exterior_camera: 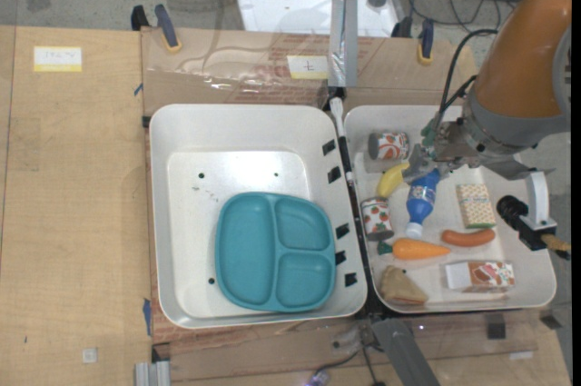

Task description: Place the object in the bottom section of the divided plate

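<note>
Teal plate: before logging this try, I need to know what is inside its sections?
The teal plate in the left bin shows bare sections; nothing lies in them or covers them.

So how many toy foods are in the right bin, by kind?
Cans: 2, and
Banana: 1
Bottle: 1
Carrot: 1
Sausage: 1
Boxes: 2, and
Bread: 1
Total: 9

A teal divided plate (274, 252) lies in the left white bin (172, 193). The right bin (536, 284) holds a can (388, 145), banana (391, 180), blue-and-white bottle (420, 202), carrot (419, 250), sausage (468, 237) and small cartons. The gripper (434, 159) sits above the bottle, toward the frame's right.
</note>
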Motion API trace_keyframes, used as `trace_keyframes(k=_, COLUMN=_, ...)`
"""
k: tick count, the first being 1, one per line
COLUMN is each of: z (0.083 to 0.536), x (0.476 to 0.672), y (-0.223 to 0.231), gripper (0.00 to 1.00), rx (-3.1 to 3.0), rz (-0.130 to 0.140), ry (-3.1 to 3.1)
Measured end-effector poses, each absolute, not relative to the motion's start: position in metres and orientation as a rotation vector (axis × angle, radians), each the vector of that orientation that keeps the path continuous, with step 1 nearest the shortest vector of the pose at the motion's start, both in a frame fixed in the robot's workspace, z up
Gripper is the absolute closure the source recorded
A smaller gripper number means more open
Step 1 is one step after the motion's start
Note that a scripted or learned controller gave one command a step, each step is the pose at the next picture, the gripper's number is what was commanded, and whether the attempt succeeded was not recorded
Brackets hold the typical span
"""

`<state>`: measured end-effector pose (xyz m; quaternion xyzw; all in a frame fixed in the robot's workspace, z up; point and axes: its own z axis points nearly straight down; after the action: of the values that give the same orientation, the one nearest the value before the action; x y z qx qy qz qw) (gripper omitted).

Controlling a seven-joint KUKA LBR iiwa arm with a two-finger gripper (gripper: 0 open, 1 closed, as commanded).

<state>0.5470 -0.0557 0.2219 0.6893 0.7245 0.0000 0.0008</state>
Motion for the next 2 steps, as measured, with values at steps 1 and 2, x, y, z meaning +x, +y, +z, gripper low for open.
trace_keyframes(k=1, z=0.191, x=0.532, y=0.016, gripper=1.0, rx=2.161, rz=0.0, ry=2.282)
trace_keyframes(k=2, z=0.191, x=0.533, y=0.097, gripper=1.0, rx=2.132, rz=0.002, ry=2.307)
